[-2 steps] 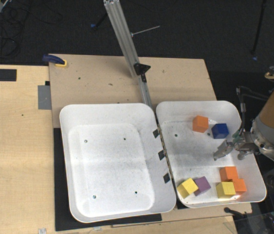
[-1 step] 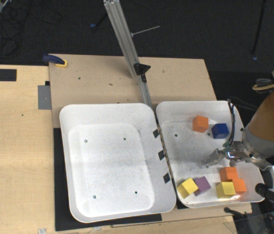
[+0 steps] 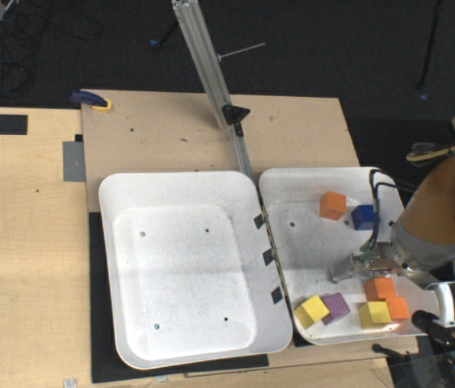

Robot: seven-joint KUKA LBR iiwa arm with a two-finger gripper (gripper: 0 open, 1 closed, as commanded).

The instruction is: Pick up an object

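- The two-finger gripper (image 3: 348,270) on the grey arm w/ orange band sits low in the right shallow white bin (image 3: 308,186), fingers reaching left toward bare bin floor; can't tell if they're spread or closed, and nothing is seen between them.
- Nearest candidate: small orange cube-like block (image 3: 382,286), just beside the gripper's wrist end, touching or nearly touching a second orange block (image 3: 398,307) and a yellow block (image 3: 375,314).
- Other picks: yellow block (image 3: 312,309) against a purple block (image 3: 336,305) at the bin's near edge; orange block (image 3: 333,205) and blue block (image 3: 363,217) toward the far side.
- Handling, prob.: light, stiff, matte blocks, not fragile; flat faces should grip ok, taken across two opposite sides.
- Roughly cubic, so no real long axis; the near-gripper orange block lies flat, edges slightly skewed to the bin walls.
- Tight clustering leaves little finger room, so isolated far blocks look easier.
- Left white bin (image 3: 130,192) holds no blocks.
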